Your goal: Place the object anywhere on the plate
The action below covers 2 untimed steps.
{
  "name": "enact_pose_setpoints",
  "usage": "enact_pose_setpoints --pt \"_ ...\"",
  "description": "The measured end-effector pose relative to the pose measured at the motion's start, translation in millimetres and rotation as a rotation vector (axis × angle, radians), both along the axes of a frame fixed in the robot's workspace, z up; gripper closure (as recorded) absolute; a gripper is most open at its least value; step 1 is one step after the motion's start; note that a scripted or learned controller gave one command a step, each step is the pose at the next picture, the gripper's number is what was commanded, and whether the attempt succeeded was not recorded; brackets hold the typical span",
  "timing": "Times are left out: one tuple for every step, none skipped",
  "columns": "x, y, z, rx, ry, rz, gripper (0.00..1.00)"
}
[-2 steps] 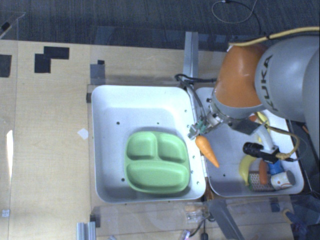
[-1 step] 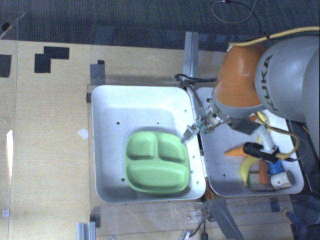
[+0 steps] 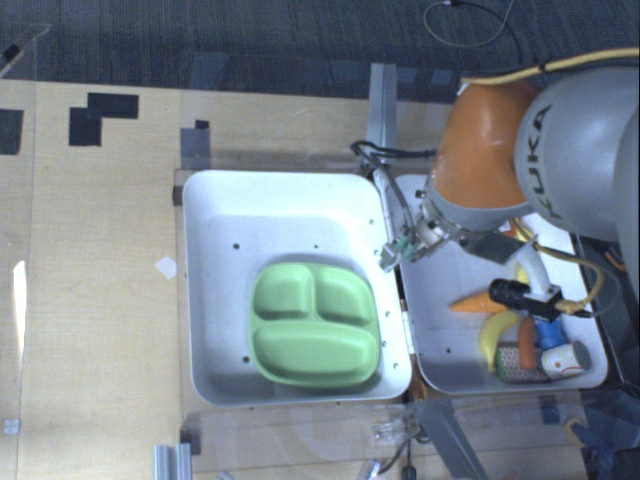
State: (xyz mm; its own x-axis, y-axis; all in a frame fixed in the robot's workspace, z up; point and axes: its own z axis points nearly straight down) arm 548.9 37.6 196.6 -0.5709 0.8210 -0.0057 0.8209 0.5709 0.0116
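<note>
Arm over the right bin, nothing on the plate yet.

The green plate [image 3: 315, 323] lies bare in the left bin [image 3: 215, 268], while the objects – a carrot [image 3: 470, 305], a banana [image 3: 490, 338] and other pieces – lie heaped in the right bin [image 3: 445, 363]. The arm's wrist hides the gripper, so I cannot tell its state. Looks like the picking step; next it must secure one item and carry it left.

Plate [image 3: 316, 323] in left bin [image 3: 215, 268]
</note>
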Motion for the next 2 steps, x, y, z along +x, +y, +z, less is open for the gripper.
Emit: enact_pose_setpoints --pt "-56 34 8 0.0 0.009 -0.127 1.0" --pt "-27 57 -12 -0.002 0.007 0.179 1.0"
